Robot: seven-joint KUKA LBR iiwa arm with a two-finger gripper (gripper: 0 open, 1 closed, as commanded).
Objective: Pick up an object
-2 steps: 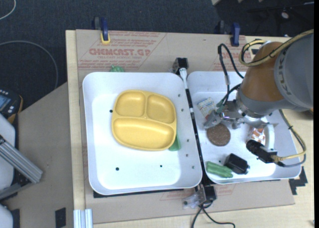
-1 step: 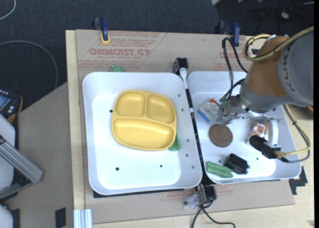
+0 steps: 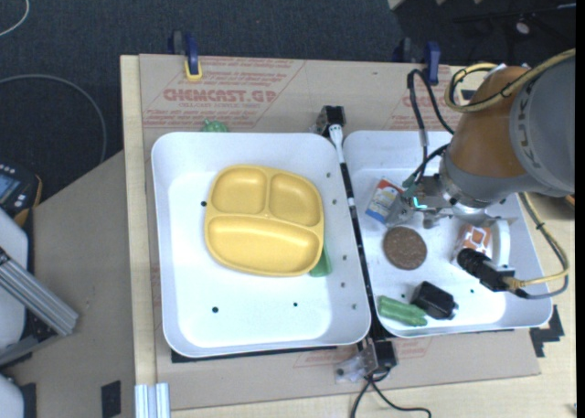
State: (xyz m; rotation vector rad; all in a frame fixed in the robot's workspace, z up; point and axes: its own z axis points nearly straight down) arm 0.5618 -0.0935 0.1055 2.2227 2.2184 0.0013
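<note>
My gripper (image 3: 411, 207) hangs low over the upper middle of the right bin (image 3: 521, 316). Just to its left lies a small blue and white packet (image 3: 380, 202), touching or nearly touching it. A brown round disc (image 3: 404, 248) sits directly below the gripper. To the right, partly under the wrist, is an orange and white packet (image 3: 475, 239). At the bin's front lie a green oblong piece (image 3: 402, 311) and a black block (image 3: 434, 300), side by side. I cannot see anything held.
The left bin (image 3: 183, 297) holds a yellow divided plate (image 3: 265, 220) with a bit of green (image 3: 320, 266) peeking from under its right edge. The bins' shared rim (image 3: 352, 224) runs just left of the blue packet.
</note>
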